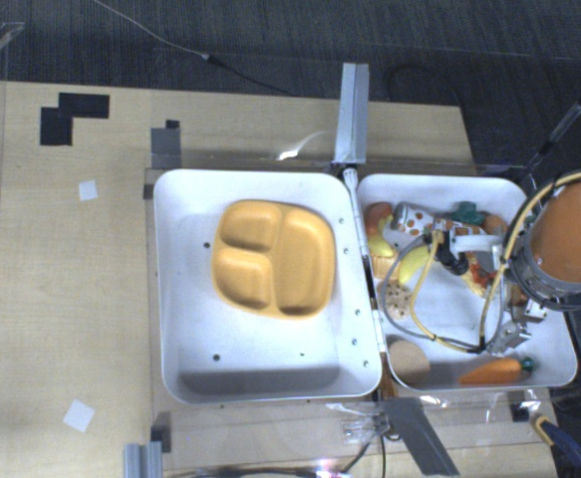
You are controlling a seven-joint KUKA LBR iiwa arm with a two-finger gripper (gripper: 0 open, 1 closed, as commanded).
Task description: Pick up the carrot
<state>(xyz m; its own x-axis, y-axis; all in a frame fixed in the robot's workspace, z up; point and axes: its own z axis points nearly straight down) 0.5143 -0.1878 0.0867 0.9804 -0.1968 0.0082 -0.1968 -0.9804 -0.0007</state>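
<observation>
- Orange with a small green top at its right end, the carrot (pixel 493 371) lies flat along the near wall of the right bin (pixel 559 374), close to that bin's near right corner.
- Just left of the carrot we see a round tan piece (pixel 407 358) resting in the bin's near left corner.
- Above the carrot, thin yellow and dark cables (pixel 439 339) loop across the white floor of the right bin.
- Further back in the same bin we make out a crowded cluster of small items: a yellow banana-like piece (pixel 411 264) by the left wall, a reddish orange piece (pixel 378 214) in the far left corner, a teal piece (pixel 465 210) near the far wall, and some white and red parts between them that are too small for us to name.
- The arm's orange band (pixel 572 235) sits over the right side of this bin, and the claw (pixel 514 335) hangs below it, above and a little right of the carrot and apart from it; we cannot tell whether it is open or closed.
- The left bin (pixel 185 297) holds a yellow divided plate (pixel 273 257) with three compartments, lying near its middle.
- Both bins rest side by side on the pale wooden worktop (pixel 61 297), which carries a few small white squares (pixel 88 190) and black marks (pixel 71 116) on its left.
</observation>
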